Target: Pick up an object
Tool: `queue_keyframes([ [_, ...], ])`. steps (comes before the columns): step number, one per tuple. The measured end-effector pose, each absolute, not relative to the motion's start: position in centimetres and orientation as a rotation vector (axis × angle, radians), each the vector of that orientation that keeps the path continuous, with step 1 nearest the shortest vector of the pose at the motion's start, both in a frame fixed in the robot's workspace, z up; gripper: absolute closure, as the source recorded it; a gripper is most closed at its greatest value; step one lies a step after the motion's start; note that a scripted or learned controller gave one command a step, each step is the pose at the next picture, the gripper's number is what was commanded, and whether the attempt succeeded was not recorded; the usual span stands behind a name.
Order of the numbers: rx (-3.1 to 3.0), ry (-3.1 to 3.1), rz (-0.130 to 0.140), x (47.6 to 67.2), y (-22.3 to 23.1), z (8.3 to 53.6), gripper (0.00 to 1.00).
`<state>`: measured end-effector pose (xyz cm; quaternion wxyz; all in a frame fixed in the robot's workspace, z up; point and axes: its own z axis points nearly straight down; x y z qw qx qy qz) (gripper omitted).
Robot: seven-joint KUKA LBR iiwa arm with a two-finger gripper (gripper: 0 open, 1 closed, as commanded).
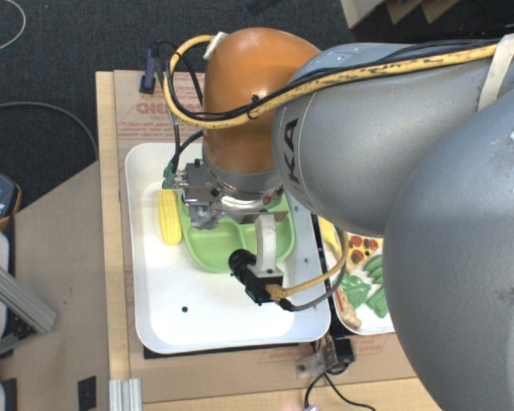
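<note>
hovering over green object (207,245) | corn (169,216) beside (left bin (154,315)) | jaws: can't tell

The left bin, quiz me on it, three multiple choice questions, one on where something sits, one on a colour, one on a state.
1. Where does the corn cob lie in the left bin?
A. near its left wall, beside the green object
B. in its front right corner
C. outside it on the bench

2. What colour is the object under the arm's wrist?
A. red
B. light green
C. blue

3. How does the corn cob lie?
A. standing on end
B. flat on the bin floor
C. propped up on the bin's rim

Answers: 1 A, the yellow cob lies against the green object's left side. 2 B, its visible surface is light green. 3 B, its full length rests on the white floor.
</note>
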<state>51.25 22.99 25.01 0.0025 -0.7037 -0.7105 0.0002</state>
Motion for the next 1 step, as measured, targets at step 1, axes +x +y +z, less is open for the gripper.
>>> queue_keyframes([
  [1, -2.225, -2.228, -0.019, 56.27, 22.46, 33.9, 1.0],
])
